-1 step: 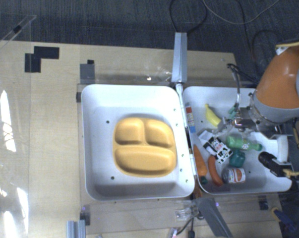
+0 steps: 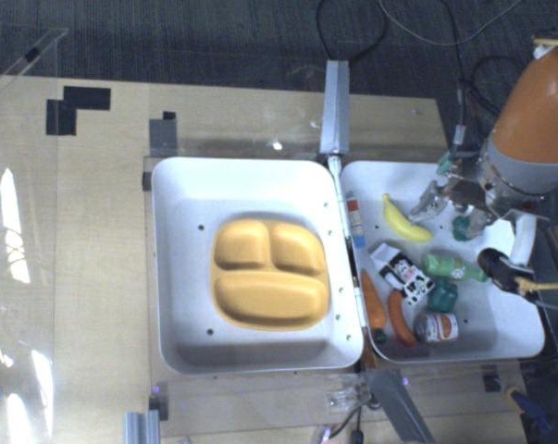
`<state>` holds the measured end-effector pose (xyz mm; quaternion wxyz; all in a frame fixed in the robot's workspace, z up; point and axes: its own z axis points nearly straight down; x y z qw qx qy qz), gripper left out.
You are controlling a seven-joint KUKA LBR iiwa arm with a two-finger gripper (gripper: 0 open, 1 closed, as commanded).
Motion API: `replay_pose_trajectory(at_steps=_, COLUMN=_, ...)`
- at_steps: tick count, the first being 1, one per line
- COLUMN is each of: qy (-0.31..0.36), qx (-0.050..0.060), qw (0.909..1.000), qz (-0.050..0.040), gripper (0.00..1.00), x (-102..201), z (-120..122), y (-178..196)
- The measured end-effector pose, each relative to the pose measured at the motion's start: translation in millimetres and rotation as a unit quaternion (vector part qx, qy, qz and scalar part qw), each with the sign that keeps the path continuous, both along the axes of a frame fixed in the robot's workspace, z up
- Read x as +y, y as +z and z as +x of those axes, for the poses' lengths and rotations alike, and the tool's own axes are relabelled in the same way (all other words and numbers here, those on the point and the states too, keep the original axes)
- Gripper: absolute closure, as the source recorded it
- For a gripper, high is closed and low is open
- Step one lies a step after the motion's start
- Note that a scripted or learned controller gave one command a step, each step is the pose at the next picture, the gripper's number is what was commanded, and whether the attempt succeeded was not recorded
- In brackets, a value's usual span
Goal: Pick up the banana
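Note:
The yellow banana [image 2: 404, 221] lies in the upper left part of the right white bin [image 2: 528, 336], curving from upper left to lower right. My gripper [image 2: 455, 207] hangs over the bin's upper middle, just right of the banana's lower end. It is open, its left finger [image 2: 427, 202] close to the banana, and nothing sits between the fingers. A small teal object [image 2: 464, 226] lies right under the gripper.
Below the banana lie a black-and-white box [image 2: 403, 272], a green bottle [image 2: 451, 266], a teal block [image 2: 442, 296], a can [image 2: 436, 326], a carrot [image 2: 374, 305] and a red sausage [image 2: 401, 320]. The left bin [image 2: 172, 276] holds a yellow compartment tray [image 2: 269, 273].

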<state>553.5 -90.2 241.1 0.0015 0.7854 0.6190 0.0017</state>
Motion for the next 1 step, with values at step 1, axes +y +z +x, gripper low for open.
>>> replay_pose_trajectory(at_steps=1, qy=0.058, qx=-0.004, qw=0.9983, qz=-0.0007, gripper=0.00, x=-9.5, z=17.5, y=-152.4)
